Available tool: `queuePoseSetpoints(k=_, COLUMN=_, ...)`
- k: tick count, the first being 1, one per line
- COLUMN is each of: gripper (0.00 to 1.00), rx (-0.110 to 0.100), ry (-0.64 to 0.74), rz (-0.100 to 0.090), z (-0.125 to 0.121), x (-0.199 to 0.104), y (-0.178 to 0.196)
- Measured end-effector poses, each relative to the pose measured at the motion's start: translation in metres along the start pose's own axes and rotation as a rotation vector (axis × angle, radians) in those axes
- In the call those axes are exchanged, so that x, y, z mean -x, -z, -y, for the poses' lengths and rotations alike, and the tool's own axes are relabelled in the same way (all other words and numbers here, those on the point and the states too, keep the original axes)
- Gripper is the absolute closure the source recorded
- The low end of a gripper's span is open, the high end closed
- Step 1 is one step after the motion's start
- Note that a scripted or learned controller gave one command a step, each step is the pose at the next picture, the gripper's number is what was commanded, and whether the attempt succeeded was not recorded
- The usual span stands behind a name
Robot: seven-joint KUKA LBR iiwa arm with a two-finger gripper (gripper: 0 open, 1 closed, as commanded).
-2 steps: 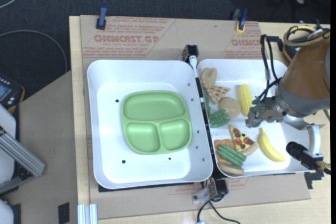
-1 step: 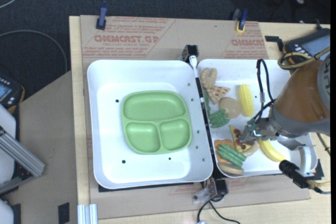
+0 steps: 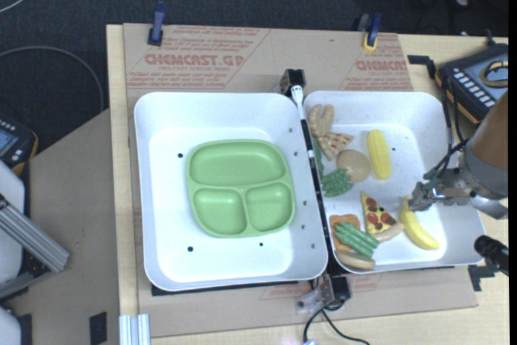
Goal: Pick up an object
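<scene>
Two white bins (image 3: 153, 198) on my bench; my gripper (image 3: 426, 197) hovers by the banana (image 3: 420, 228), grip state unclear.

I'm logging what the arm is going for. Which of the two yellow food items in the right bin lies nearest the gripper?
The banana, at the bin's lower right, just below the gripper. The corn cob lies farther up and left.

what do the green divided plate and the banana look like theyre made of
Green divided plate: probably moulded plastic, matte to satin; one uniform pale green, with soft rounded compartment ridges.

Banana: likely a plastic or rubber toy rather than real fruit; flat, even yellow with a smooth surface and no blemishes. At this size I cannot be sure.
</scene>
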State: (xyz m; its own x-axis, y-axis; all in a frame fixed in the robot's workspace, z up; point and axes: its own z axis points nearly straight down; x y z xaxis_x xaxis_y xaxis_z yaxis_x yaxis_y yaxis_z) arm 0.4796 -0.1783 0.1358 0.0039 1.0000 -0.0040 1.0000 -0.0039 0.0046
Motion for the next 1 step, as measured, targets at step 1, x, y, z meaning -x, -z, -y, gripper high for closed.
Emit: queuePoseSetpoints(k=1, gripper=1.0, rx=-0.004, ry=0.007, rz=-0.003, z=-0.0365, x=-0.0158, y=-0.0541)
